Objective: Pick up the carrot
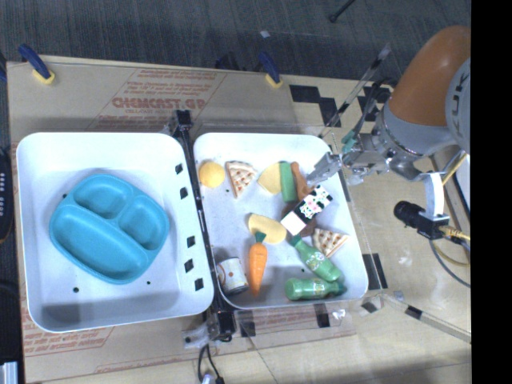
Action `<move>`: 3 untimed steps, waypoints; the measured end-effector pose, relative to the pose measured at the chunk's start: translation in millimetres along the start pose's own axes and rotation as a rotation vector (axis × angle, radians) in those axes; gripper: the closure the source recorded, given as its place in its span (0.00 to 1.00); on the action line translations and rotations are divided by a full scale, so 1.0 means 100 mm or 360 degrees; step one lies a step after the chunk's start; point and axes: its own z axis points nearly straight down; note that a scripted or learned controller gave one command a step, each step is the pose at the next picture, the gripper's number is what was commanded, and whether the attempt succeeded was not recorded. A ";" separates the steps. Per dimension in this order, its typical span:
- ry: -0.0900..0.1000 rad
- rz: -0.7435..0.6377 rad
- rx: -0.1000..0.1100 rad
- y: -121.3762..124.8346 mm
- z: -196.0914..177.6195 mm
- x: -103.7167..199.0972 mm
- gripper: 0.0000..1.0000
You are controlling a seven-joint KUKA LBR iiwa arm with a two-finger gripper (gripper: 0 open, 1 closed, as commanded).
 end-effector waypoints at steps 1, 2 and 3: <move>0.0007 0.0137 0.0000 -0.33 1.72 0.83 0.00; 0.0000 0.0119 0.0011 -0.34 1.63 0.82 1.00; 0.0003 0.0139 -0.0006 -0.40 0.69 1.82 1.00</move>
